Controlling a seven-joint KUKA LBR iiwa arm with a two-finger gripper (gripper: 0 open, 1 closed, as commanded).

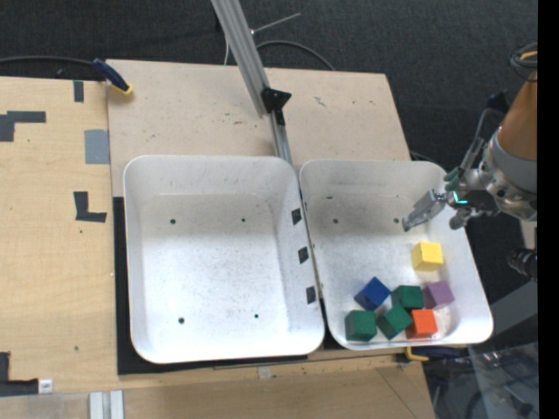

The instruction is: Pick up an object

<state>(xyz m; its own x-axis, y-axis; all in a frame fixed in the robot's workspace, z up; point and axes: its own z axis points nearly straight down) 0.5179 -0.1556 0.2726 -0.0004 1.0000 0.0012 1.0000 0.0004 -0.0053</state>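
- The right bin (349, 190) serves as the landmark; it sits just beside the left bin (210, 260) on the pale wooden surface (175, 103), their inner rims touching.
- The arm (520, 138) reaches in over the right bin's right rim, its orange band at the frame edge.
- The hand (434, 209) hangs above the right bin's upper-right part, tilted down toward the bin floor — its two fingers stand apart with nothing between them.
- One finger (419, 212) points down and left over the bin's floor; the other, darker, sits close to the bin's right rim.
- A yellow block (428, 254) lies in the right bin just below the hand, apart from the fingers and alone.
- The other blocks crowd the right bin's lower-right corner: a blue block (373, 292), a purple block (439, 293), an orange block (423, 322) and three green blocks (360, 325) — these touch or nearly touch one another.
- The blue block lies at the cluster's upper left; the orange one lies near the bin's lower rim, under the purple one.
- A slanted metal bar (240, 37) runs from the top of the view down to the seam at the right bin's upper-left corner.
- A blue-and-yellow clamp (113, 77) lies on the surface, well apart from the right bin, up and to the left.
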